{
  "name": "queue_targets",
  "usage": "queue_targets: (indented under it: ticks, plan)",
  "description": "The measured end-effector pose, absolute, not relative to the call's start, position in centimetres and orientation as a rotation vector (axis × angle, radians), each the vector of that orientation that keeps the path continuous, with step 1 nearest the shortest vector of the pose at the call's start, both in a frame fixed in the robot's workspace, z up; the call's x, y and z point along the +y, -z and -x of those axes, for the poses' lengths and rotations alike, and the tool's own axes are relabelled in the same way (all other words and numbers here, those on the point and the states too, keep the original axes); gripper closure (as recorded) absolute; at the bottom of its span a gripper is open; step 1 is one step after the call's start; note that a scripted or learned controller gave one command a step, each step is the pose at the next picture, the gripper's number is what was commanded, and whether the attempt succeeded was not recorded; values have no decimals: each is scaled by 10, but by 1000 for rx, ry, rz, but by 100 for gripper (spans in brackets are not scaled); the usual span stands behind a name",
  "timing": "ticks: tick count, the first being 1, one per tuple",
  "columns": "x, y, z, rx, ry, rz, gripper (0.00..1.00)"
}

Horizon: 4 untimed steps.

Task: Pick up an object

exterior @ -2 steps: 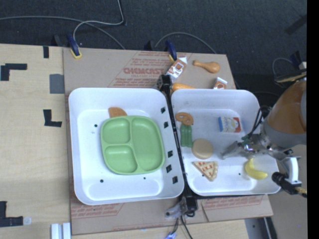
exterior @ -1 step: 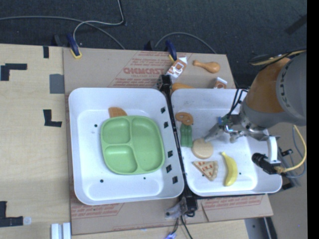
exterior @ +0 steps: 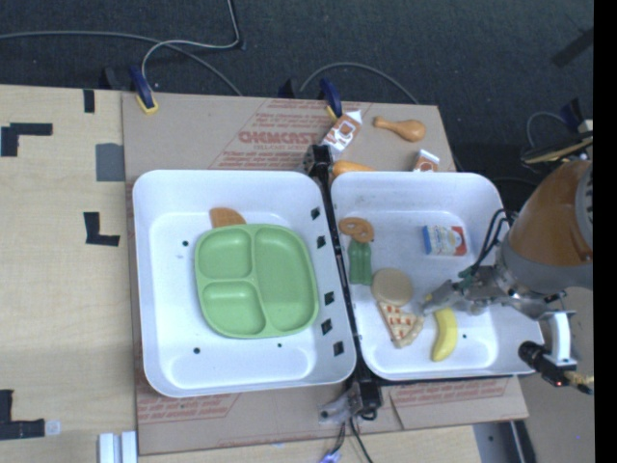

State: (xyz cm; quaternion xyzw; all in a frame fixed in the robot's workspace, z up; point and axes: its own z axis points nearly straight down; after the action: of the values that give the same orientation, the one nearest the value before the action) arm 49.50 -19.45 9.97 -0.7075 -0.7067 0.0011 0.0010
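We see the gripper [exterior: 445,297] low in the right bin [exterior: 482,193], just above the banana [exterior: 443,336]; can't tell its grip state. Banana lies beside the waffle piece [exterior: 401,324].

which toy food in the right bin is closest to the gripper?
The banana, yellow, lying just below the gripper; the waffle and pretzel lie further left.

Both white bins [exterior: 154,258] are seen as smooth, glossy plastic; the green divided plate [exterior: 256,280] looks matt plastic (toy-like); brown cardboard [exterior: 193,138] lies beneath.
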Motion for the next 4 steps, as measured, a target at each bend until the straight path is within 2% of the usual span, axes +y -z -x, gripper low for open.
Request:
queue_targets:
  ticks: [1,2,3,4]
  plan:
    - [-157,-86,-485,-2226,2,2226,0]
    - [-157,-96,-486,-2226,3,2227,100]
    - [-75,-184,-503,-2223,0,2218,100]
    - [-75,-184,-503,-2222,-1,2219,0]
